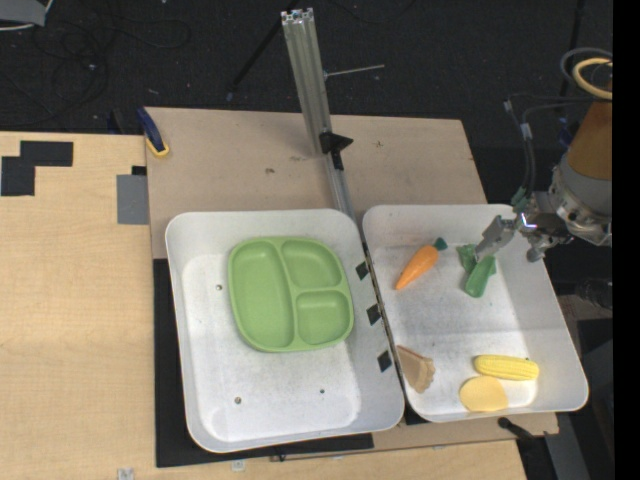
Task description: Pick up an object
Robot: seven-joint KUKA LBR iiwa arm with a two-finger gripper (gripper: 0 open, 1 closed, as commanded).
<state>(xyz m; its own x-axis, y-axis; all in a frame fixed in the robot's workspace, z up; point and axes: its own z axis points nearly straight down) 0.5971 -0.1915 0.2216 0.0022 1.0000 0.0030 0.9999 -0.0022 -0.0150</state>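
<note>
Nothing is lifted yet, as far as I can judge: my pincer (497,236) hangs at the right bin's (560,313) far right corner, just above the green piece (477,274), and I cannot tell whether it is apart or together. The green piece lies on the bin floor, its upper end right beside my fingertips, so it looks like the nearest thing to take; whether I touch it, I cannot say. What is left is the whole grasp and the lift. Around it in the same bin lie a carrot (417,266) just to the left, a tan wedge (417,369) near the front left wall, and a corn cob (507,368) with a yellow round piece (484,395) touching or nearly touching it at the front. The left bin (200,268) holds a green divided plate (291,294), well apart from my work. A metal post (308,78) rises from the bench (240,158) behind the bins, clear of my reach. The bin's far wall sits close to my pincer and could crowd a descent.
</note>
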